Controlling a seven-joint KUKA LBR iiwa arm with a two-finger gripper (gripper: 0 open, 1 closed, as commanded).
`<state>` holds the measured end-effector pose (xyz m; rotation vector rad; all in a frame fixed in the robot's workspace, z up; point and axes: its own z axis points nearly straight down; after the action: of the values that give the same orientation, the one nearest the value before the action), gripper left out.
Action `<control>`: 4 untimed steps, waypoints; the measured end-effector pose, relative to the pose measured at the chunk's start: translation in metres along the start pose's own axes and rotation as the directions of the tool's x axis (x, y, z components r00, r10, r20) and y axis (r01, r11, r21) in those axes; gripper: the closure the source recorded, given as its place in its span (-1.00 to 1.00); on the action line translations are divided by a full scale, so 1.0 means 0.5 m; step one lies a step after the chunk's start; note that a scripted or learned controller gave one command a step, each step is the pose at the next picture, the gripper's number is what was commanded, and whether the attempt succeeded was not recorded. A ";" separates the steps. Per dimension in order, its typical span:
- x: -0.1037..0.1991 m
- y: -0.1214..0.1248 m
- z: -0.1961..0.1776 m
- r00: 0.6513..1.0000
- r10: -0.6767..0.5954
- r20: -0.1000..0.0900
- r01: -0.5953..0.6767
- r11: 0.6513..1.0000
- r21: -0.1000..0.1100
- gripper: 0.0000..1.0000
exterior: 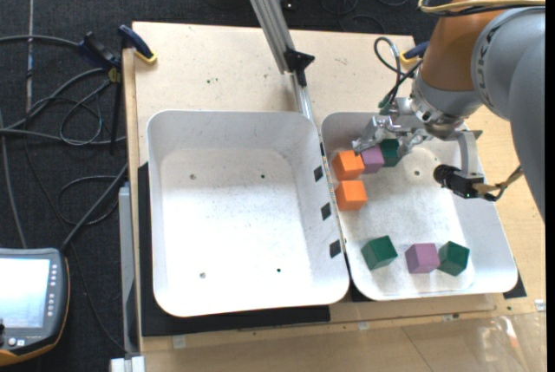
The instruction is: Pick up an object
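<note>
Reaching in from the right, the grey arm holds its pincer low over the far end of the right bin, right at a purple block and a dark green block; whether it is open or closed cannot be told. Two orange blocks lie just beside these, while two green cubes and a purple cube sit near the front rim, on the wooden surface.

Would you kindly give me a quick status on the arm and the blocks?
Gripper low over right bin's far end, above purple block and dark green block. Nothing seen held. Orange block crowds alongside.
</note>
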<state>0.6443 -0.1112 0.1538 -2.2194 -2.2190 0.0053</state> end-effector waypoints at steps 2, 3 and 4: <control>-0.002 0.014 0.036 1.000 0.000 0.005 0.001 1.000 -0.028 1.00; -0.016 0.033 -0.071 1.000 -0.002 0.002 0.002 1.000 -0.012 1.00; -0.036 0.033 -0.175 1.000 0.000 0.002 0.000 1.000 -0.012 1.00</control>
<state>0.6614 -0.1290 0.2414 -2.2263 -2.2268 -0.0058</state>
